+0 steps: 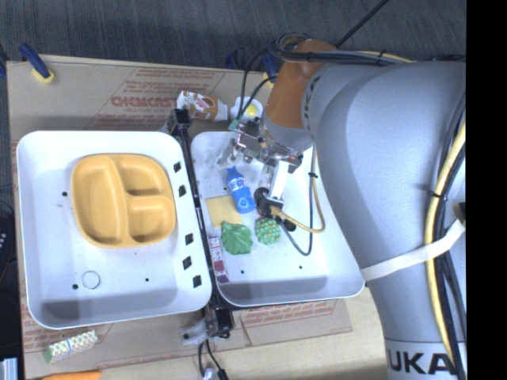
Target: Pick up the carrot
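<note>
My gripper (255, 150) hangs over the far part of the right bin (341, 283), just above a blue bottle (240, 194). Nothing can be seen held in it. A thin orange thing (73, 374), possibly the carrot, lies on the bench at the bottom left edge of the camera view, outside both bins and far from the gripper. Inside the bins I see no carrot shape; the arm's wide grey body covers the right side of the right bin.
In the right bin, a flat yellow slice (219, 209), a green leafy piece (236, 237) and a green knobbly ball (268, 230) lie near the bottle. The left bin (40, 236) holds a yellow divided plate (123, 198). A small packet (71, 345) lies below it.
</note>
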`<state>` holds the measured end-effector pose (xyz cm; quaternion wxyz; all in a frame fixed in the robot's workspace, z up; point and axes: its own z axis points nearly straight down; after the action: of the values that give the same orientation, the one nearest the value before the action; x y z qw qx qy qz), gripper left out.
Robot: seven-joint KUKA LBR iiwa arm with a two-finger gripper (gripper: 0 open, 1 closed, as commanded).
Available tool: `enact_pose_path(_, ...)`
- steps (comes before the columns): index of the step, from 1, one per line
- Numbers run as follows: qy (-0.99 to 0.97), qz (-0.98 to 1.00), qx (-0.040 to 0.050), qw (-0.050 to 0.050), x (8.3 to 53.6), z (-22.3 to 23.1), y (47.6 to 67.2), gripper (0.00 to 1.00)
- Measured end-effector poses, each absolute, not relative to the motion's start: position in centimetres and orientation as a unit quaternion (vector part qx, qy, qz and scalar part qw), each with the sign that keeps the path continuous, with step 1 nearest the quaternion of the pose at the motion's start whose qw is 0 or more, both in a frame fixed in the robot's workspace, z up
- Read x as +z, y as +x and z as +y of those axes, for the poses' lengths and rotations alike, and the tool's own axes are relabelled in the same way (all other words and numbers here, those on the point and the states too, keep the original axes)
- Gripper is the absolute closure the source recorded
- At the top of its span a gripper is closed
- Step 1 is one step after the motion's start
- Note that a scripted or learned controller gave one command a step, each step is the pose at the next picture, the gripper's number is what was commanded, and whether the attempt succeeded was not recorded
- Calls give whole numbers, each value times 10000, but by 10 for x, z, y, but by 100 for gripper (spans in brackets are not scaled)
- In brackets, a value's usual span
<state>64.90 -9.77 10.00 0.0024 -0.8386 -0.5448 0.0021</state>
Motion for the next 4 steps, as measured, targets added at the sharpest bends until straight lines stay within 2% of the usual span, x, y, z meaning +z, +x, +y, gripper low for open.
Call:
enact_pose_path(1, -8927, -4507, 15, 13, 192, -61, 656, 0)
enact_pose_path(2, -8753, -4835, 24, 22, 120, -92, 655, 0)
enact_pose_path(3, -8411, -5409, 7, 3, 274, -105, 657, 0)
enact_pose_path(4, -9066, -4219, -31, -16, 102, -139, 660, 0)
